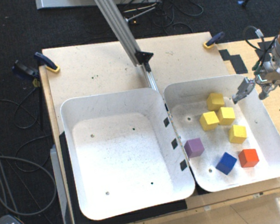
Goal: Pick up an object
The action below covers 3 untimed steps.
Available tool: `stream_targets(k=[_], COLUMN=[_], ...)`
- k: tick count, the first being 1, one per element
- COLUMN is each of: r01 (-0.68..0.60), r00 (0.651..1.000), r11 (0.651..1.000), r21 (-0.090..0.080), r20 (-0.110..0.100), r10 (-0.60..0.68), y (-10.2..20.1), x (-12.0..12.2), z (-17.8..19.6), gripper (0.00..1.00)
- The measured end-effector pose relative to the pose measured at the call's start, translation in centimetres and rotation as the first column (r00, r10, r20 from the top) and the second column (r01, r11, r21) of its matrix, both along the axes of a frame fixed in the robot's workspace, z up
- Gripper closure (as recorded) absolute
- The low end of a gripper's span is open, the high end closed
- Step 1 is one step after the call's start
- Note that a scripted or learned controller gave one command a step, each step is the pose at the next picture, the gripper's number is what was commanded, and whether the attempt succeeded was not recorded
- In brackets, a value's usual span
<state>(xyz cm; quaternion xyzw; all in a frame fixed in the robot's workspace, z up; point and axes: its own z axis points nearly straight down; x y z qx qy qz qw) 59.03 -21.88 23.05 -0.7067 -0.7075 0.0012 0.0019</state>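
Note:
The right bin point(269, 130) holds several blocks: a cluster of yellow cubes point(215, 101), point(210, 120), point(227, 115), point(237, 133), a purple cube point(193, 147), a blue cube point(226, 163) and an orange-red cube point(248, 157). My gripper point(252, 89) hangs over the bin's upper right rim, to the right of the top yellow cube. Its two fingers are spread apart with nothing between them.
The left bin point(77, 145) lies beside the right one on the beige board. A slanted metal pole point(118, 25) runs down to the gap between the bins. Clamps point(48, 62), point(214, 40) sit at the board's far corners. Cables lie on the dark floor.

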Motion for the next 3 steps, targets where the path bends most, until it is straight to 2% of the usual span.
stream_targets(k=[1,2,3], r01=[-0.002,0.001,0.001], r00=[1.0,1.0,1.0], r11=[1.0,1.0,1.0], r21=[-0.002,0.0,0.0], r20=[0.003,-0.002,0.001], r10=[0.002,-0.001,-0.001], y=[0.0,0.4,0.9], x=[0.1,-0.5,-0.8], z=[0.3,-6.0,-10.4], gripper=[0.0,0.0,0.0])
